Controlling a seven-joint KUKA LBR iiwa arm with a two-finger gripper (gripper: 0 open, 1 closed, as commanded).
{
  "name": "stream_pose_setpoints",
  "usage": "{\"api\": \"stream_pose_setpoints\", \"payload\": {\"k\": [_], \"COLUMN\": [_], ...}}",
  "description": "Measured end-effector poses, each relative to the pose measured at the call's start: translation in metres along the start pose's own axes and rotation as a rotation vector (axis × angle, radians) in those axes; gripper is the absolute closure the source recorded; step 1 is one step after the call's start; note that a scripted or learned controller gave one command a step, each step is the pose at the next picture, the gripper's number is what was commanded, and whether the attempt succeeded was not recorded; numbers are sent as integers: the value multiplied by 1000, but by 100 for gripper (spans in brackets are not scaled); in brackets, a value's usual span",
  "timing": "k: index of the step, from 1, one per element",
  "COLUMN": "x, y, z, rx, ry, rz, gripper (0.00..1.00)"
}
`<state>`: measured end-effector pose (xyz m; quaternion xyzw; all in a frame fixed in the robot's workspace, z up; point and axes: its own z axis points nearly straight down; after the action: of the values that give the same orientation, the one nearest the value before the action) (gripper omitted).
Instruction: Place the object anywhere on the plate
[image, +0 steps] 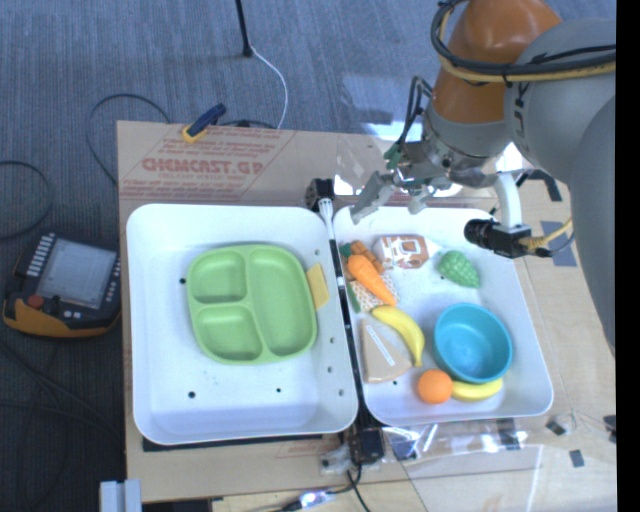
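The pincer (395, 195) hung with fingers spread and nothing between them over the right bin's (530, 330) far-left corner, its foods ungrasped, a descent and grasp apparently needed before the green plate (250, 303) at left.

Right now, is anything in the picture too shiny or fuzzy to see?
In the camera view, glare whitens the bench behind the claw, and the arm looks soft up close; the green plate, banana and blue bowl are evenly lit and sharp.
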<state>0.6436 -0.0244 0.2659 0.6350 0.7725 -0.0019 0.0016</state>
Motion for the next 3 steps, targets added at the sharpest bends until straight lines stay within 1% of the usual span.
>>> {"api": "stream_pose_setpoints", "payload": {"k": [3], "x": [0], "y": [0], "z": [0], "rx": [0], "ry": [0], "rz": [0], "gripper": [0]}}
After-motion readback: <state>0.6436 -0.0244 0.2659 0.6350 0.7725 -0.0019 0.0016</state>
